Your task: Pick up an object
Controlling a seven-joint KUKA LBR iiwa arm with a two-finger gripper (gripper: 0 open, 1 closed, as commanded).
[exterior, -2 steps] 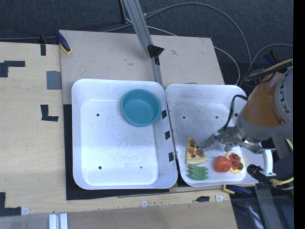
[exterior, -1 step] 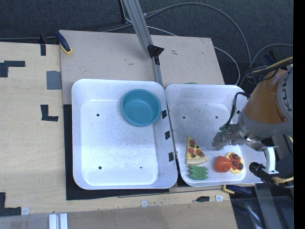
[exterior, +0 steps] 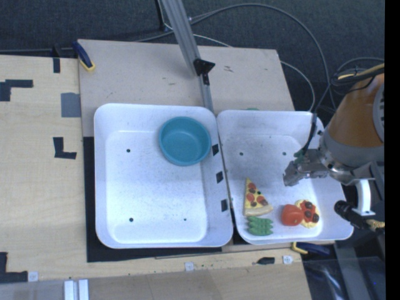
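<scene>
Pizza slice [exterior: 255, 200] beside bin divider [exterior: 223, 174]

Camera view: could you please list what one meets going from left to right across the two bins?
Blue bowl → pizza slice → red tomato → claw is level with it, so left unranked.
</scene>
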